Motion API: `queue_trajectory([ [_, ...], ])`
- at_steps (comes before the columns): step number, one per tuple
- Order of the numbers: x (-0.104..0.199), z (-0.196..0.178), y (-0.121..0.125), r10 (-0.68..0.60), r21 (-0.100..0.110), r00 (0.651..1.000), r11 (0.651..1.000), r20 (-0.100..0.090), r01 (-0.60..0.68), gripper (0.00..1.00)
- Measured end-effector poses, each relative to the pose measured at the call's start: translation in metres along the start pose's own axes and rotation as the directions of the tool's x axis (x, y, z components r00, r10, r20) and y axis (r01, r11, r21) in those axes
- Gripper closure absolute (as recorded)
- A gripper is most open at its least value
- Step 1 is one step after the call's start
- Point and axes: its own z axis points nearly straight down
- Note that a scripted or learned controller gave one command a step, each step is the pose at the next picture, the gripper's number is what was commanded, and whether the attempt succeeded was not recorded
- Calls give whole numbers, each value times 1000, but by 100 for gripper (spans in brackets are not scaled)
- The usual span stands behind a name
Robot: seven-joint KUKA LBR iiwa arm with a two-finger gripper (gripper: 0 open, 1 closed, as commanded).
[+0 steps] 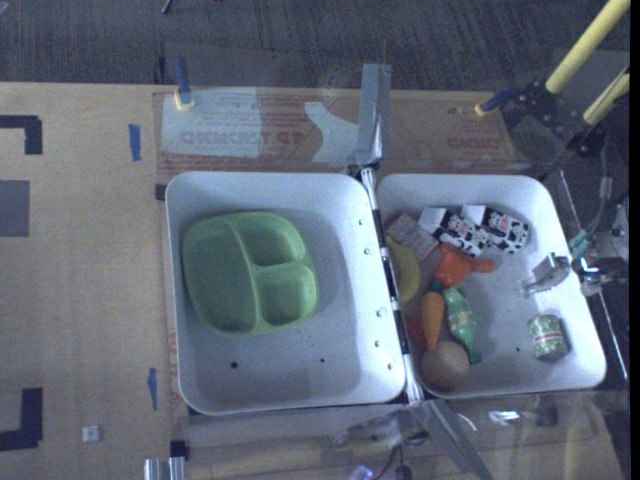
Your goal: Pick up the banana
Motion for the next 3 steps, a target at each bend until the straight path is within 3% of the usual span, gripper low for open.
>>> queue_trajectory([
  [1,34,128,10,214,-4,977,977,1,-214,0],
  [2,84,152,20,545,-9,838,838,0,-545,0],
  [3,83,145,21,546,-6,838,838,0,-546,100],
])
